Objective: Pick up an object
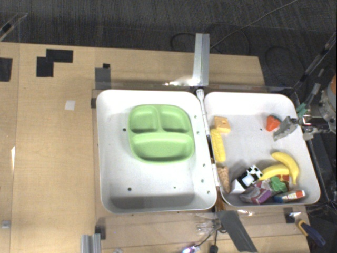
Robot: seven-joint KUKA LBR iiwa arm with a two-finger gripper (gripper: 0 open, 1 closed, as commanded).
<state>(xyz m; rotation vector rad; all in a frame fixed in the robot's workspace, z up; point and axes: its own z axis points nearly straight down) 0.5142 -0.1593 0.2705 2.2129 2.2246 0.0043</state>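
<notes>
The hand (287,128) hangs at the right bin's (239,101) far right side, just inside the rim, and nothing is between its tips; whether they are spread or pressed together I cannot tell from this slant. The nearest thing is a small orange-red toy (272,123), lying just to the hand's left on the bare white floor of the bin, close to touching it in this view. That piece looks the likeliest to be picked: it stands alone, with free floor around it, so a short shift leftward and down would put the hand over it.

Everything else lies further off. Two yellow bananas (283,165), smooth and curved, sit below the hand toward the near right corner, their long axes running roughly left to right. Next to them is a crowded heap: a black-and-white checked block (248,176), a green piece (278,184), a purplish piece (259,194) and a red-and-white tube-like item (292,196), all touching or overlapping. Along the left wall stand a yellow corn cob (218,145), long axis parallel to the wall, and a tan block (221,124) above it.

The left bin (113,141) holds a matte green divided plate (160,132), well apart from the hand.
</notes>
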